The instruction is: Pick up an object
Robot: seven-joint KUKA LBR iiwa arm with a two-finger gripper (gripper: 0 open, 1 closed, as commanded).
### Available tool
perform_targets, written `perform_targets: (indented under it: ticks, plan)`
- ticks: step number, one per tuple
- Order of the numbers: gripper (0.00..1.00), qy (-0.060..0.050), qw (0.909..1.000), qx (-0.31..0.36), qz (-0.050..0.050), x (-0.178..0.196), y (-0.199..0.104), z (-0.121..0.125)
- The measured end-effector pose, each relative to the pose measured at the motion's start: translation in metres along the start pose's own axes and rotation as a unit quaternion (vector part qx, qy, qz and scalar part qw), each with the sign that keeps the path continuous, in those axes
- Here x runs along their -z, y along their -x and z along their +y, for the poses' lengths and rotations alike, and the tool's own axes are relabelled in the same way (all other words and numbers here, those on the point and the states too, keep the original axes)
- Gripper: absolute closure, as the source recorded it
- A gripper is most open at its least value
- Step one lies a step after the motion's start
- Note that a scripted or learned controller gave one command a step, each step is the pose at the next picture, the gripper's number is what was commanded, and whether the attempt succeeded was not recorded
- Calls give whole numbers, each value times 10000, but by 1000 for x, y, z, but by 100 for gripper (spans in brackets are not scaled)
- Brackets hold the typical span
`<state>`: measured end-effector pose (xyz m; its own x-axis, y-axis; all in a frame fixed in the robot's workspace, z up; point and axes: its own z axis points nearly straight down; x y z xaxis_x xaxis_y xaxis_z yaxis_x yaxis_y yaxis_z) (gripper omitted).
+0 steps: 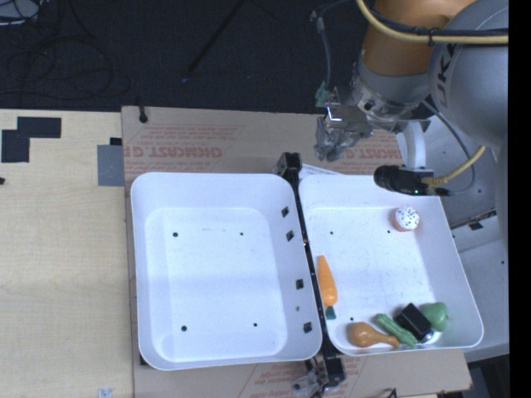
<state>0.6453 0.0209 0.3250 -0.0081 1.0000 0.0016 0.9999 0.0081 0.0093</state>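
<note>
The gripper (332, 146) hangs above the back edge of the right bin (431, 222), over the cardboard behind it, well apart from every object. In that bin lie an orange carrot (327, 280) by the left wall, a small white dotted ball (406, 218) near the back right, and a cluster at the front: a tan gourd-shaped toy (367, 334), a green piece (397, 328), a black block (412, 321) and a green rounded toy (435, 313).
The left bin (158, 222) sits beside the right one, a black divider with clips (300, 255) between them. Brown cardboard (216, 139) lies under both bins. The arm's grey and orange body (423, 31) fills the upper right.
</note>
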Motion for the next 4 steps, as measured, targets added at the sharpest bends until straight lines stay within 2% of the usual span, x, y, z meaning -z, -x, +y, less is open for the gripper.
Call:
perform_targets:
  ticks: [1,2,3,4]
  plan:
    - [100,-111,9999,-10,-3,-137,-77,-5]
    - [100,-74,10000,-21,-12,-119,-73,-3]
    - [100,-84,10000,-10,-15,-109,-73,-2]
    - [100,21,10000,-14,13,39,-120,1]
